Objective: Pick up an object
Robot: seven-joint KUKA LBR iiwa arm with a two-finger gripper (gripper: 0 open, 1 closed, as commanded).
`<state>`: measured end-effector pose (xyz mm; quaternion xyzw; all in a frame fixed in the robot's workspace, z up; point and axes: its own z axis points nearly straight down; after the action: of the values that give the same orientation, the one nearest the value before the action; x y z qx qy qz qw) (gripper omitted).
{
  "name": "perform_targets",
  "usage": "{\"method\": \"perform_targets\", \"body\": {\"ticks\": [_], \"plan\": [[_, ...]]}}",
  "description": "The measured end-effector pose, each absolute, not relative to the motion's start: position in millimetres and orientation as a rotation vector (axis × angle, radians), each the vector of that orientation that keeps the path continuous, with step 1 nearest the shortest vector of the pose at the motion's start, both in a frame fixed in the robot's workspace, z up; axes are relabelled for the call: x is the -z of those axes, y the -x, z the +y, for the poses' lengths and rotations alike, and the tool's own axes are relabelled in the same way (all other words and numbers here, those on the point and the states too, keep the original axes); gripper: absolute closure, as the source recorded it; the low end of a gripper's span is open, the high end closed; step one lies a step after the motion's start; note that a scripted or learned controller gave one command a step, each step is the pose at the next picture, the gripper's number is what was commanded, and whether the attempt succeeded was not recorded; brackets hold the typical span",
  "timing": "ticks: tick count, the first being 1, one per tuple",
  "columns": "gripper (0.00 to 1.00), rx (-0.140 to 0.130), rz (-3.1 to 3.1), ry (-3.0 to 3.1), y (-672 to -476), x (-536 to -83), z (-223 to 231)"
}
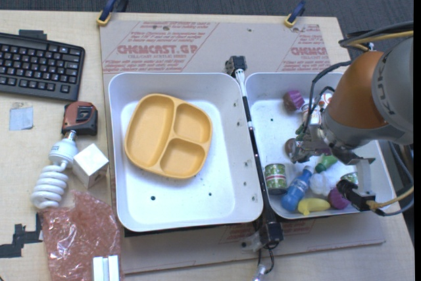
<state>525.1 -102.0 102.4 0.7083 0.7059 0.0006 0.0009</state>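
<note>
The end effector (304, 149), grip state unclear, hangs just above the small can (276, 176).

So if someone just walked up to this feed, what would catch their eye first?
Probably the yellow divided plate, lying alone in the left bin. Next, the grey arm with its orange band, reaching in from the right over the right bin, where a small can, blue bottle and yellow toy crowd together.
</note>
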Motion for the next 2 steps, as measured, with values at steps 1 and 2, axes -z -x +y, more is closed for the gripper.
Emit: {"method": "perform_targets", "body": {"ticks": [1,2], "plan": [[1.00,-0.001,2.219,-2.222,-478.0,-172.9,-122.6],[0.00,-0.001,2.219,-2.222,-478.0,-172.9,-122.4]]}}
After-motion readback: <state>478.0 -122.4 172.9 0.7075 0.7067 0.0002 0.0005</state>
